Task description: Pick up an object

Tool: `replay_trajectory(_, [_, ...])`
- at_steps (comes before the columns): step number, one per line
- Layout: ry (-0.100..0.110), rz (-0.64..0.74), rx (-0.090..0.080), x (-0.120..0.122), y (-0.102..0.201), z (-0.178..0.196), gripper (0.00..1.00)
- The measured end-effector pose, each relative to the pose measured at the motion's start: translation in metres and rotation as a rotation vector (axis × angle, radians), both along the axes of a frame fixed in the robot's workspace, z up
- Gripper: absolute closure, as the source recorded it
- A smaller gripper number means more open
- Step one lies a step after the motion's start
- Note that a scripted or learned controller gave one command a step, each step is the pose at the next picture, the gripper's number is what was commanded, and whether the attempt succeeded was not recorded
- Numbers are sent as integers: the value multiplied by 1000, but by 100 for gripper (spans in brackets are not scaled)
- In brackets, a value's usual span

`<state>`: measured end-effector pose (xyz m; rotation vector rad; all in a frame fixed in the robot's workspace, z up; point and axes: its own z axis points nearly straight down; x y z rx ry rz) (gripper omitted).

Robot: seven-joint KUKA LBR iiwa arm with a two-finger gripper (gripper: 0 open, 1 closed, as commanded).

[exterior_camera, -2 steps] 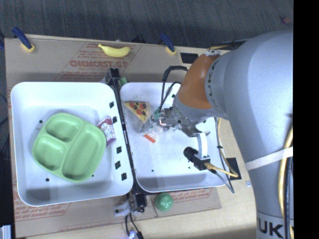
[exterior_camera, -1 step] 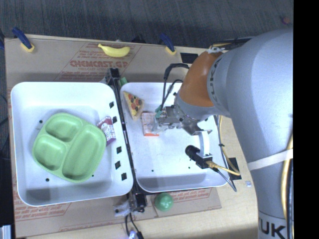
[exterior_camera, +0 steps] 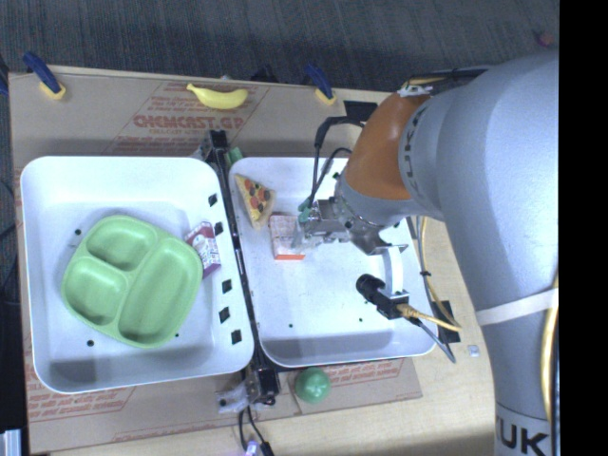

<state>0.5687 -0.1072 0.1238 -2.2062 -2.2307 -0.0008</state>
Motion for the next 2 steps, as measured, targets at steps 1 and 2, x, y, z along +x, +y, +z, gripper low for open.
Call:
replay_trajectory(1, [-3,-7,-5,-56,-73,98,100])
replay_trajectory(2, [0,-6,-3,-90,-86,98,100])
